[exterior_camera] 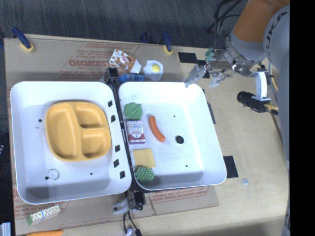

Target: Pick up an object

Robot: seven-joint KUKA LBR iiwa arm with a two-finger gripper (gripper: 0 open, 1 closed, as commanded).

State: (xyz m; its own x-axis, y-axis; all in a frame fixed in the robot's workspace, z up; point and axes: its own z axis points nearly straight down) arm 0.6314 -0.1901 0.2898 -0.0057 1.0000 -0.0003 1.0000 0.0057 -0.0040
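Hovering past the right bin (209, 127) back corner, end effector (203, 77) seemingly apart, unladen

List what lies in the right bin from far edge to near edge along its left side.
Green leafy piece → red-labelled packet → yellow cheese slice → green bumpy piece.

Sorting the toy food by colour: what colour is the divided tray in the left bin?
Yellow. The divided tray shows clearly in the camera view.
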